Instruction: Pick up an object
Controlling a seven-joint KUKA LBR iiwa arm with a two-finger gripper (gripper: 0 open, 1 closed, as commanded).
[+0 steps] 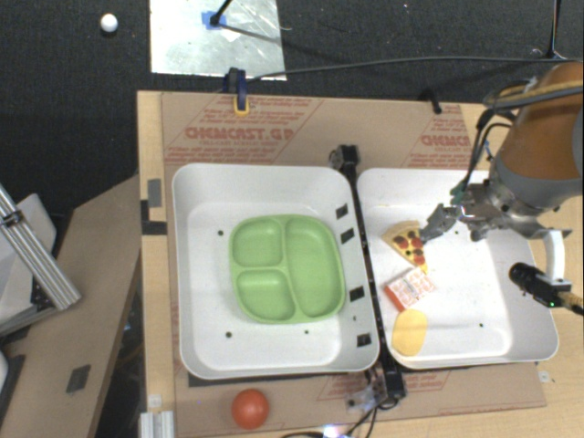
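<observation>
Right bin [525, 331], pincer [436, 224] fingers indistinct

Gripper [436, 224] over right bin [511, 336], tip just right of pizza slice toy [407, 243]; red-white packet [411, 289] & yellow piece [410, 330] below pizza slice toy.

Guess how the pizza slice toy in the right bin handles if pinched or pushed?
The pizza slice lies flat on the right bin floor, so it likely slides rather than rolls. Its thin, low edges probably give the tool little to pinch. Likely light.
</observation>
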